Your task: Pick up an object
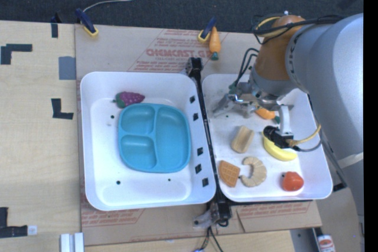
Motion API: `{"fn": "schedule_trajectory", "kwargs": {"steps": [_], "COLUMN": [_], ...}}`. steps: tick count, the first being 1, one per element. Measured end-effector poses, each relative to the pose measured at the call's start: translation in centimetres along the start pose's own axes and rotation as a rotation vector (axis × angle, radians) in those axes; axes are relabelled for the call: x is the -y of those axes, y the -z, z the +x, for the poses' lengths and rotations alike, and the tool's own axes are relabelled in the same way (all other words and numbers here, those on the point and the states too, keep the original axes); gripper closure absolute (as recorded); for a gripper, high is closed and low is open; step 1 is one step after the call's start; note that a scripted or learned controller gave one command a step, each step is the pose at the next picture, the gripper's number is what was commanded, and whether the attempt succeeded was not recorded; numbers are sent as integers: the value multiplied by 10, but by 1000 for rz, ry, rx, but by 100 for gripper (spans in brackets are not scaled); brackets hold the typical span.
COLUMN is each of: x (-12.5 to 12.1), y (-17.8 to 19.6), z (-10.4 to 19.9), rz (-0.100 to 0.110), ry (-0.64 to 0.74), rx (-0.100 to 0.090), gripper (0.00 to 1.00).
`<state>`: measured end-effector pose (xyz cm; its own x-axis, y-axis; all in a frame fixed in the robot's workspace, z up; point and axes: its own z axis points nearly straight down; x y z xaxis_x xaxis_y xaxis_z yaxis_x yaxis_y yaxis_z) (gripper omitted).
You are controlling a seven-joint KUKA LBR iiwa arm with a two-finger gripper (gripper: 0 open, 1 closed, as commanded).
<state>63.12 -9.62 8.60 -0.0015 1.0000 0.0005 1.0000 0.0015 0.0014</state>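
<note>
Item: orange toy piece [265, 113], right bin [319, 183], about twelve o'clock, beside the end effector [227, 102]. Judged light, rigid, smooth plastic; best pinched across its narrow width. End effector's opening: cannot tell; nothing seen held.

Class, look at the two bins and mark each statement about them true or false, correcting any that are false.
1. The blue plate lies in the left bin. True.
2. The grapes sit in the right bin. False: they lie in the left bin, beside the plate's upper left corner.
3. The banana lies in the right bin. True.
4. The tomato rests on the plate. False: it is in the right bin's lower right corner.
5. The claw is over the left bin. False: it is over the right bin's upper part.
</note>
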Motion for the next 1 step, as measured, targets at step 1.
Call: {"fn": "schedule_trajectory", "kwargs": {"steps": [1], "x": [-37], "y": [58], "z": [-24], "rz": [1], "ry": [0], "rx": [2], "gripper": [0]}}
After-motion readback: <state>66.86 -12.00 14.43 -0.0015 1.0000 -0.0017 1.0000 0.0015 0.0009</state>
